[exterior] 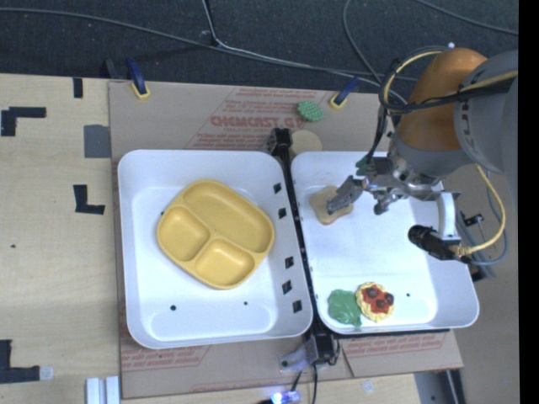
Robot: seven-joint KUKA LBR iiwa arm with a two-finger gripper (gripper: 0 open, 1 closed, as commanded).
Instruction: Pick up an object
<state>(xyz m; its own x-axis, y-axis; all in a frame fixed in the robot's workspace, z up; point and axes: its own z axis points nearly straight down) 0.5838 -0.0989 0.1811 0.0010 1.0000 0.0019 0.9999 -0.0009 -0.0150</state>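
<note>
Near the right bin's (438,305) left wall, the tool (362,196) spreads wide beside a tan piece (328,209).

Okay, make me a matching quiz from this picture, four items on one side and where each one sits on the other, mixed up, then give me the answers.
Things:
1. yellow plastic three-compartment plate
2. tan flat bread-like piece
3. round toy pizza with red and black toppings
4. small green knobbly disc

Places:
A. right bin, near edge
B. cardboard beyond the bins
C. left bin
D. right bin, by the claw

Pairs: 1-C, 2-D, 3-A, 4-B
</note>
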